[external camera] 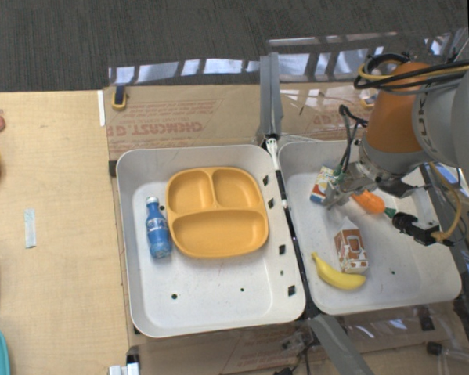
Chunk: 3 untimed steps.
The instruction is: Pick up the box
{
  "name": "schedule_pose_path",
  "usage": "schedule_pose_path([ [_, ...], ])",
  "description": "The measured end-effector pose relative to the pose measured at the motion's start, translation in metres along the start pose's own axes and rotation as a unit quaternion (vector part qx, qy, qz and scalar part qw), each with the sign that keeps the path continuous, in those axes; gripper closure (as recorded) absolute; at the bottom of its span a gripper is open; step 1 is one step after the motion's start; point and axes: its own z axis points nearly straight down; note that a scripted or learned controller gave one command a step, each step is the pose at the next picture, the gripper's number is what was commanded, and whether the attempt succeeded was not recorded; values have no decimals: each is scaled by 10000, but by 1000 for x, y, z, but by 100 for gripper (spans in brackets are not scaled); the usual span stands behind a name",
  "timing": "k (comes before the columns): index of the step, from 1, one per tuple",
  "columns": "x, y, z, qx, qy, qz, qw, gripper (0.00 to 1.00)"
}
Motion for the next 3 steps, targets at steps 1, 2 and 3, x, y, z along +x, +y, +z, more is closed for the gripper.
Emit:
schedule_pose_path([
  [1,0,2,-2,-42,-15,-3,10000,0],
  [2,-2,2,-11,-44,-18,15,10000,100],
  [3,-2,2,-11,-43,-18,17,10000,0],
])
